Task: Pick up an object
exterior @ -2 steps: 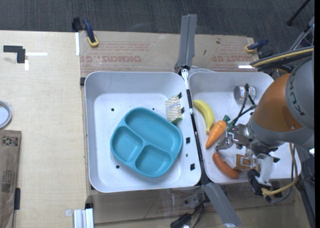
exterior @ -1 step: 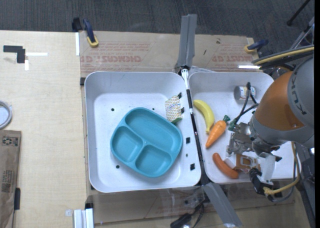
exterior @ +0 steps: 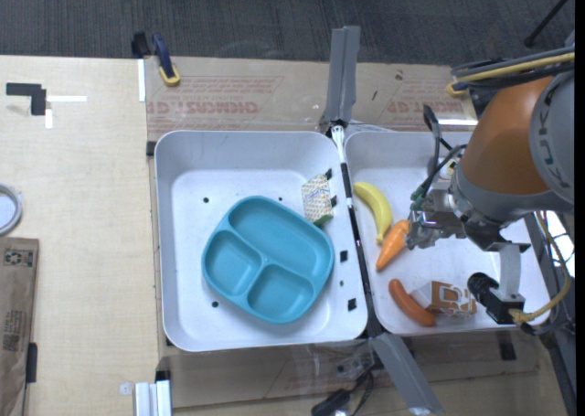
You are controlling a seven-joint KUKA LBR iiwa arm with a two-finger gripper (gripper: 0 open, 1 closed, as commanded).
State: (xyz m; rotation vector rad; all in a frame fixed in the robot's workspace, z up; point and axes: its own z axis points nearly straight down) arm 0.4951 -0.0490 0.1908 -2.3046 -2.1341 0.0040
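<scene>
Your hand (exterior: pixel 419 229) sits low in the right bin (exterior: pixel 402 321), at the end of the grey arm (exterior: pixel 512 144) w/ its orange band reaching in from the right. You can't tell from this angle how its grip stands; the wrist body and cabling cover most of it, so don't count on a grasp. The hand's tip is right up against the upper end of the carrot (exterior: pixel 391 244), touching or all but touching; the pic doesn't show the carrot betw. anything, so treat it as lying loose. The carrot lies at a slant, top end toward the hand, lower end pointing down-left toward the divider betw. the bins. Just above-left of it is the banana (exterior: pixel 373 206), curved, its lower end near the carrot's top. Below the hand, toward the near wall of the right bin, you've got a red-orange sausage-shaped item (exterior: pixel 411 303) lying at a slant, and just right of that a small brown-and-white packet (exterior: pixel 453 299), the two touching or nearly so. Over in the left bin (exterior: pixel 169 250), well apart from the hand, a blue divided plate (exterior: pixel 266 260) w/ three compartments lies flat mid-bin, and a small patterned pouch (exterior: pixel 317 197) rests at its upper-right edge near the divider. Both bins sit on the light wood worktop (exterior: pixel 73 222), w/ a roll of tape (exterior: pixel 7 210) at the far left edge.
</scene>
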